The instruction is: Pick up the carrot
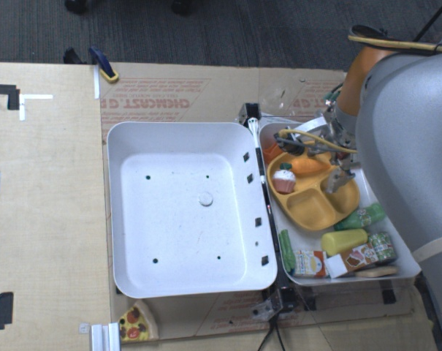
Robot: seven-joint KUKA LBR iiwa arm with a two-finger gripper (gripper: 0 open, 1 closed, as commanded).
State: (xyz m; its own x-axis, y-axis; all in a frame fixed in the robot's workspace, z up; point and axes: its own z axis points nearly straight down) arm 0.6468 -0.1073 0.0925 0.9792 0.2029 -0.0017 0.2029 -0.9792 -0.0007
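The carrot (309, 167) is an orange piece lying across the upper part of a yellow divided plate (313, 209) in the right bin (352, 276). My gripper (338, 179) hangs over the plate's right side, just right of the carrot and slightly below it in the camera view. Nothing shows as held in it. The grey arm (407, 145) comes in from the right and hides the bin's right edge.
A white and red cupcake-like toy (283, 180) sits on the plate left of the carrot. Below the plate lie a yellow block (344, 240), a green bottle (364, 216), small food boxes (367, 255) and a green stick (286, 250). The left bin (184, 207) adjoins.
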